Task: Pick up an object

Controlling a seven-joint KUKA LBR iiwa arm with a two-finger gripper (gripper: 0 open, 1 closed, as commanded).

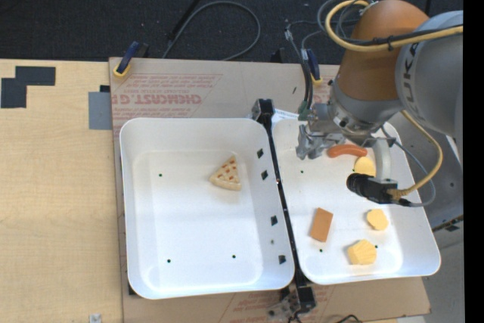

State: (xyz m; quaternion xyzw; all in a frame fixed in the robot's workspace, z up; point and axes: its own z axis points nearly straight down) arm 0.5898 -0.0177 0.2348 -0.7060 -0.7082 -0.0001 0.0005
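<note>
1 fixed cam above bench (53, 185), slanted down on both bins (151, 163).

Two bins (144, 163): smooth white plastic, slight sheen. Beneath them, brown corrugated cardboard (189, 91), matt, with red print. Bench top (53, 200) at frame left: pale wood-grain finish, matt. Arm shell (435, 79): smooth grey, satin; orange band (386, 23) glossy. Gripper (310, 144): dull grey metal. Wedge (227, 174) in left bin: tan, waffle-textured. Orange block (321, 225) and yellow pieces (361, 252): matt, foam or plastic.
</note>
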